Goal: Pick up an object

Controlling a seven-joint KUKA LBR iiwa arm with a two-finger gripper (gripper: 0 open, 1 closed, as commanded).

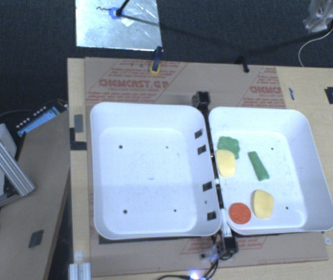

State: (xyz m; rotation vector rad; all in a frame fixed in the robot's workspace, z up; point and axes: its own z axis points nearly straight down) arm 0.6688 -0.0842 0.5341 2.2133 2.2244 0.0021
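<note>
Nearest to us in the right bin (pixel 315 156), an orange-red disc (pixel 240 213) lies just beside a yellow rounded piece (pixel 263 203), the two almost touching. That's the first worry: come down on either one and the neighbour could get nudged or wedged in alongside it.

A little further back, a green stick (pixel 258 164) lies on its own at a slant, clear floor all round it, the cleanest pick of the lot, I'd say. To its left, another yellow piece (pixel 226 163) sits hard against the bin's left wall, with a green leafy piece (pixel 228 143) touching its far end. Those two are risky; the wall leaves little room on that side and a grab could simply slide off.

The left bin (pixel 149 171) shows just its white floor.

Far back at the top right, off the counter (pixel 225 80), the gripper (pixel 325 7) hangs blurred and pale. I cannot tell how it is set. Nothing is picked yet; all five objects lie in the right bin.
</note>
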